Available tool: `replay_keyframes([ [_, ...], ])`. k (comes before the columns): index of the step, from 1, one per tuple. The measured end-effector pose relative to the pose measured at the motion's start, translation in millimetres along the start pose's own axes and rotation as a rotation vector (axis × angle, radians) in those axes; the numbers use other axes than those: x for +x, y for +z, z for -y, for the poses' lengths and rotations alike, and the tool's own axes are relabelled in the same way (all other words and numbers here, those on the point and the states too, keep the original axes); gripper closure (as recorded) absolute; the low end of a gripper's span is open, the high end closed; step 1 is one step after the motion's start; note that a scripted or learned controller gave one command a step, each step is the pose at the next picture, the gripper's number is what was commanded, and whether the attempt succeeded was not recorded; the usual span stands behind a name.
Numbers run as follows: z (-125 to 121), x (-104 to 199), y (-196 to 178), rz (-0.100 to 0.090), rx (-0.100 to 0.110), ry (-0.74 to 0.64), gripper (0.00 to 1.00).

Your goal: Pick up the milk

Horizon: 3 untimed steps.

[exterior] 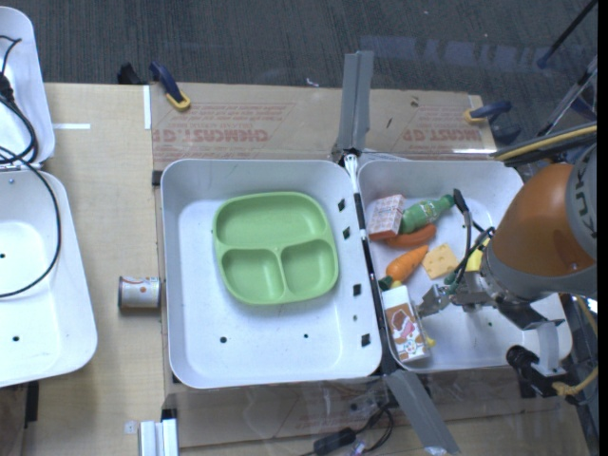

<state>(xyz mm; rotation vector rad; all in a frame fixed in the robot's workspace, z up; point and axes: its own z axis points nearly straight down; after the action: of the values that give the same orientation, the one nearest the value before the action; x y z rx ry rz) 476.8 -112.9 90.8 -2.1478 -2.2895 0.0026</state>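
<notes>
I see the white milk carton with a red printed panel (404, 324) lying flat in the near left corner of the right white plastic bin (494, 354), its long axis running from far to near along the bin's left wall. The pale wooden table (114, 160) also carries the left white bin (180, 283), which holds a green three-compartment plate (276, 247). An orange carrot (407, 263), yellow cheese wedge (439, 260) and green bottle (425, 212) lie just beyond the carton, while my claw (439, 299) hovers just right of it, holding nothing; how far it is open, I cannot tell.
</notes>
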Motion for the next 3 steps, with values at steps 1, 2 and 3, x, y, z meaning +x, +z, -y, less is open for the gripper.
replay_keyframes([
  [1,-0.2,-1.3,-8.7,0.001,0.000,0.005,1.00],
  [2,-5.6,72.3,-100.1,0.002,-0.002,-0.126,1.00],
  [3,-10.2,151.5,-99.9,0.002,0.000,-0.438,1.00],
])
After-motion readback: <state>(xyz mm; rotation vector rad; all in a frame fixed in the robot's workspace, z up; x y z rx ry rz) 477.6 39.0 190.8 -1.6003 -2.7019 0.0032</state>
